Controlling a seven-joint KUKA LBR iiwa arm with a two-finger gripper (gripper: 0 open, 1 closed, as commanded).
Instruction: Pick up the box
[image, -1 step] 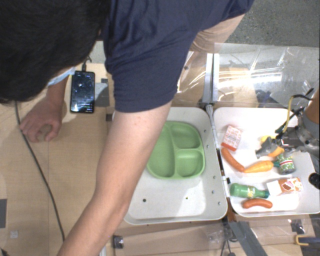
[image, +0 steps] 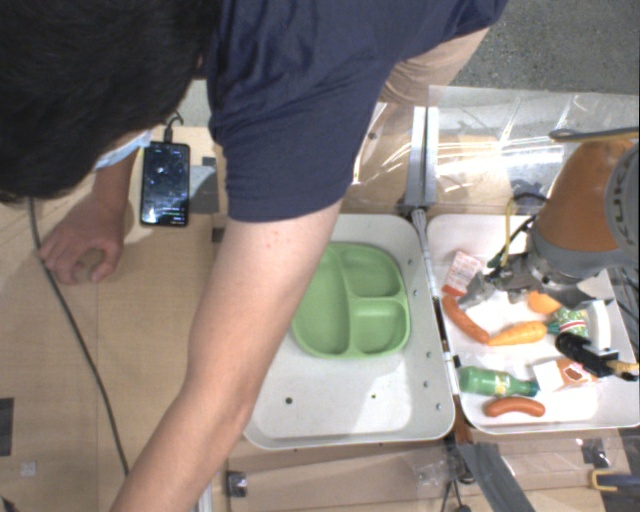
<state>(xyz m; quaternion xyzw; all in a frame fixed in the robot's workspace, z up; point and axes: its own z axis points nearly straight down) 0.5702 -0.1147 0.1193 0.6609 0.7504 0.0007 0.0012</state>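
Person's arm (image: 260, 330) over left bin (image: 330, 420); hand (image: 500, 285) low among toy food.

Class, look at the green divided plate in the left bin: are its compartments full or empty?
Empty. The green plate shows bare green compartments; a person's arm covers its left edge, so that part cannot be told.
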